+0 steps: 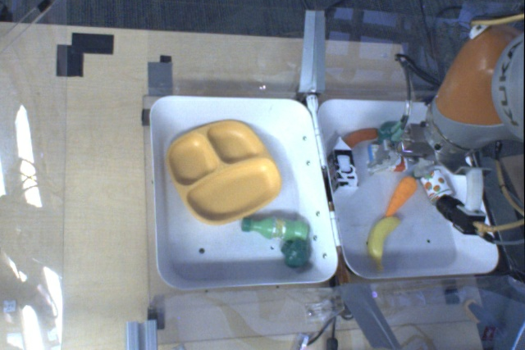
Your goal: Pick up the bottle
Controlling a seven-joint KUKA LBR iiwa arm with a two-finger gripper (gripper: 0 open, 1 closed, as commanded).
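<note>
I am looking for the bottle [277, 235]: it is lying on its side in the left bin [164, 201], near the front wall, just beside the yellow divided plate [221, 170] and maybe touching its lower edge. The gripper [408, 145] is hanging over the right bin [426, 254], among a carrot [401, 194], a banana [378, 238] and some small packets, well apart from the bottle. I cannot tell how the jaws are standing, because the wrist is hiding them. In my judgement the reach has not yet begun, so I am planning to lift the arm over the divider between the bins first. Then I would come down on the middle of the bottle body, with the jaws across its short width, staying away from the plate edge and the bin wall, since a round bottle can roll away.
</note>
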